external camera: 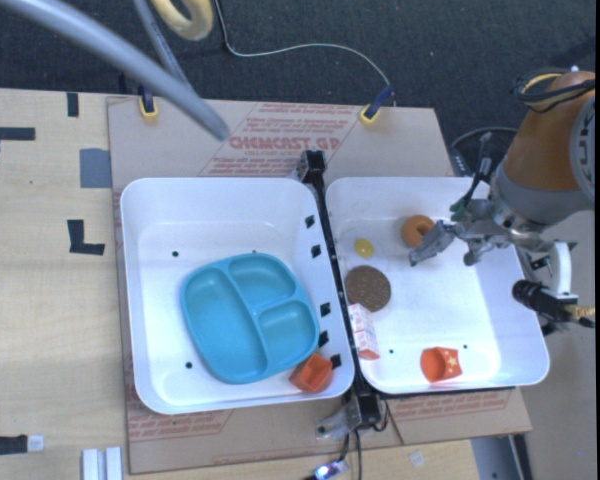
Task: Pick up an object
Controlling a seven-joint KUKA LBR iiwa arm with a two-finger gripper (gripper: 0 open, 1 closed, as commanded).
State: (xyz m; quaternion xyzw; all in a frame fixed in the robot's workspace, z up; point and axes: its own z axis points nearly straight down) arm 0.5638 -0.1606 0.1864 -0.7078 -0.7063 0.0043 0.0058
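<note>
My gripper (448, 249) hangs over the right bin (500, 363), its two grey fingers spread apart with nothing between them. Just left of the fingers lies an orange ring-shaped piece (416, 230). A small yellow piece (363, 248) and a brown disc (367, 287) lie nearer the bin's left wall. A red-and-white packet (361, 330) rests by the divider, and an orange-red block (439, 364) sits near the front wall. In the left bin (150, 218) lies a blue sectioned plate (248, 314) with an orange-red piece (313, 373) at its front right.
The black divider (323, 258) runs between the two bins. A grey pole (110, 43) slants across the upper left. Both bins stand on a cardboard sheet (270, 138) with a thin white cable (310, 53) behind it.
</note>
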